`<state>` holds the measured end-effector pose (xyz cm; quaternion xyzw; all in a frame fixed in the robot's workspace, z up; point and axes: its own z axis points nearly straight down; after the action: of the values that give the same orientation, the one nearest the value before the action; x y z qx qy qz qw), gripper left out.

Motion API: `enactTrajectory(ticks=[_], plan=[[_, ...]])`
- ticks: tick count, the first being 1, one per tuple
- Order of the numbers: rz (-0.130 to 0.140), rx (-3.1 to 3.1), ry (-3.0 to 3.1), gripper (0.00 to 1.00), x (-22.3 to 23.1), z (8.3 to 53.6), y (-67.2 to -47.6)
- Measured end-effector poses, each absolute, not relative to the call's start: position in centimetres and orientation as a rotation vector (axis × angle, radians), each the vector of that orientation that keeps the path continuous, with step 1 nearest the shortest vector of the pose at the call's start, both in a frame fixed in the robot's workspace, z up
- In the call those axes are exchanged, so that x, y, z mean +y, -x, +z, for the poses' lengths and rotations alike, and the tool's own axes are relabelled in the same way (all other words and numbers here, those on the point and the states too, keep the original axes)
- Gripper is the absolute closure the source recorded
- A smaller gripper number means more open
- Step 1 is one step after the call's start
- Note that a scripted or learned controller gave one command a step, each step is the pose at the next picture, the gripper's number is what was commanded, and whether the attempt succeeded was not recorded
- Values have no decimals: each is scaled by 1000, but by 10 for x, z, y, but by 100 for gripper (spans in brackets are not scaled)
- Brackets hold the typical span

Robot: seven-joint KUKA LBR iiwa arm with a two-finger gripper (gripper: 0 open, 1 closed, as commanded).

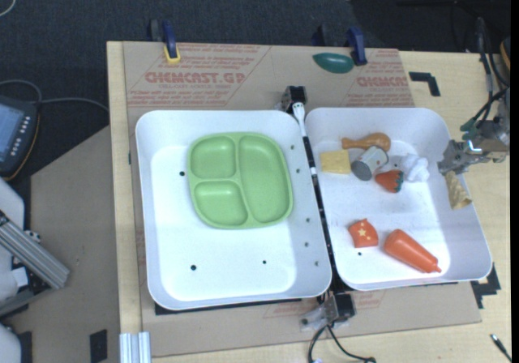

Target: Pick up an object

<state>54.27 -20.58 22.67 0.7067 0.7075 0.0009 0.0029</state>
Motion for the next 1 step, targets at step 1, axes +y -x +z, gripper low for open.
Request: enactTrajectory(ticks=[1], plan=[[3,2230,-2216,100,-146,234,-545]])
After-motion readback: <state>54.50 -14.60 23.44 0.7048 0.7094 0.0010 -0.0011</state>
